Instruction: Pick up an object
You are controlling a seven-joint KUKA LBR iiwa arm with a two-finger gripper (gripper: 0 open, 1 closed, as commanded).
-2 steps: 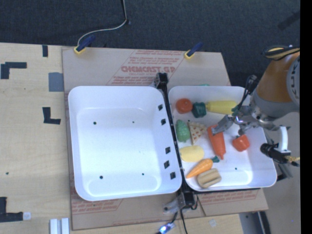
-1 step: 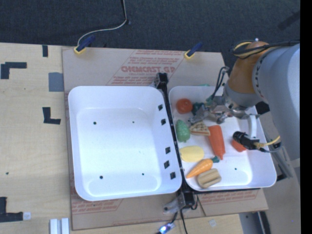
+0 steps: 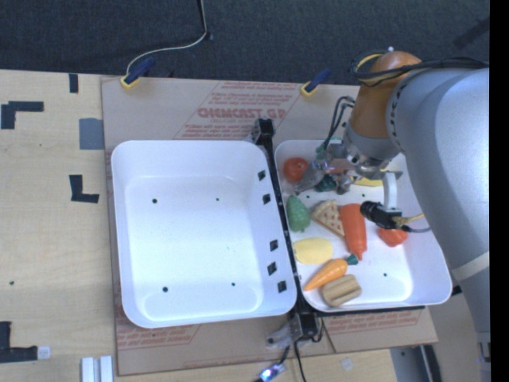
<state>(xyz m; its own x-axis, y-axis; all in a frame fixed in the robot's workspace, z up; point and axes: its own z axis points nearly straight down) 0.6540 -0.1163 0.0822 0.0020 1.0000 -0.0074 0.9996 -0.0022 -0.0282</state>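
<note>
Gripper (image 3: pixel 330 175) is low in the right bin (image 3: pixel 421 281), near the tomato (image 3: pixel 295 167); can't tell its state. Toys lie crowded: pepper (image 3: pixel 297 213), carrot (image 3: pixel 353 229), lemon (image 3: pixel 313 251). Risk, prob.: fingers hit two at once, or knock the tomato vs. the wall, so no clean grasp.

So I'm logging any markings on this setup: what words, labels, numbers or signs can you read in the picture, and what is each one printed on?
Red printed lettering on the brown cardboard sheet behind the two shallow white plastic bins: seen upside down and too blurred to read for certain.
Fainter red print on the same cardboard along its front edge: too faint to read.
Black shapes on the pale wooden bench: plain marks, not letters.
The toy foods, the bins and the grey arm: no readable text.
</note>
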